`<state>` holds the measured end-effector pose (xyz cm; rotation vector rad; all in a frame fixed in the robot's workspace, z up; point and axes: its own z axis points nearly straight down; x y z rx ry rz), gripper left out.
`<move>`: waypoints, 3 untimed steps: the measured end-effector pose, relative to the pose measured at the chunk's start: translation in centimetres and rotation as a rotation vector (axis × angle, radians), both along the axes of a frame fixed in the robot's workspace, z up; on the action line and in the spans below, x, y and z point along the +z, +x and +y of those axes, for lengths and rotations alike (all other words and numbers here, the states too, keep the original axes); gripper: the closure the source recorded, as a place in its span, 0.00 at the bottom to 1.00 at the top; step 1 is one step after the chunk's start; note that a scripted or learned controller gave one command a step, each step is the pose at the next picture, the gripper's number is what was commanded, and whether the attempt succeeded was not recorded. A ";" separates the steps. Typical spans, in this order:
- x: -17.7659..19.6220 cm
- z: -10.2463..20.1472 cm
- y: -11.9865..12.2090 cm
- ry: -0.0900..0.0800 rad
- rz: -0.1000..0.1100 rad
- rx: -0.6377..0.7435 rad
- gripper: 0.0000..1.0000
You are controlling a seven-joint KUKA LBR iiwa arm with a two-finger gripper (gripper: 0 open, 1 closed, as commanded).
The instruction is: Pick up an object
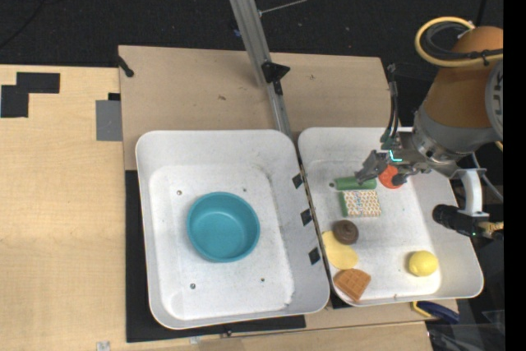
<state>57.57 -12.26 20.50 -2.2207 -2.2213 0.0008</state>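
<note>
The arm reaches in from the right, and its gripper (384, 166) hangs over the upper middle of the right bin (460, 279). Just below it lies a green-edged patterned pad (362, 200). A small red-orange object (394, 178) sits right beside the gripper, partly hidden by it. Lower in the same bin lie a brown round piece (346, 232), a pale yellow piece (339, 252), a tan waffle-like piece (352, 284) and a yellow ball-like fruit (422, 263). Nothing is visibly held.
A teal bowl (223, 226) stands in the left bin (164, 152). A metal rail (251, 16) slants down from the top to the gap between the bins. The black divider (306, 214) separates the two bins.
</note>
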 end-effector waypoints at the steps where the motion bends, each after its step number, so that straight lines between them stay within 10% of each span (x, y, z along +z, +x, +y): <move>1: 0.0 0.0 0.0 0.000 0.000 0.000 0.00; 3: -9.3 0.0 -1.1 0.000 0.004 0.000 0.00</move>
